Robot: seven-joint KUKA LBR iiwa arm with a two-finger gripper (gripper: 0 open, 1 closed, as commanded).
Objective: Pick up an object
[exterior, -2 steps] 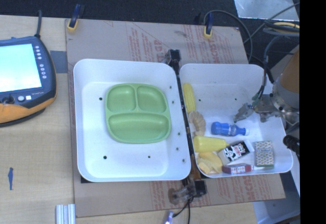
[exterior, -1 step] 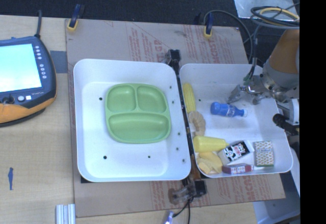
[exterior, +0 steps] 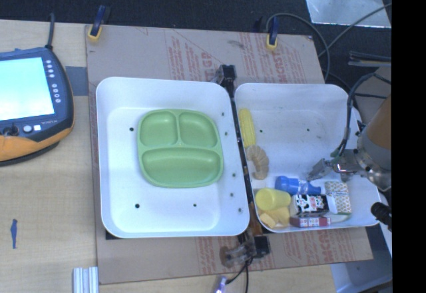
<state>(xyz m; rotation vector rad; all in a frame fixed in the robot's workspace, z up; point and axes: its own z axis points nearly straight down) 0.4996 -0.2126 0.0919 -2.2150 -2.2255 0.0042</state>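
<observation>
The right bin (exterior: 293,102) holds several small things. A yellow corn cob (exterior: 247,127) lies along its left wall, with a tan lumpy item (exterior: 258,162) just below it. Along the front sit a yellow cup (exterior: 272,200), a blue bottle (exterior: 296,186), a black-and-white cow-print carton (exterior: 309,204), a patterned box (exterior: 339,197) and a red-and-white packet (exterior: 310,221). My gripper (exterior: 327,168) reaches in from the right, low over the bin's right side. It sits just above and to the right of the blue bottle, and nothing shows held in it.
A green divided plate (exterior: 179,148) lies in the left bin (exterior: 113,152). A tablet-like pendant (exterior: 30,98) rests on the bench at far left. Cables (exterior: 346,118) loop over the right bin's far right corner. Clamps (exterior: 97,25) hold the cardboard sheet.
</observation>
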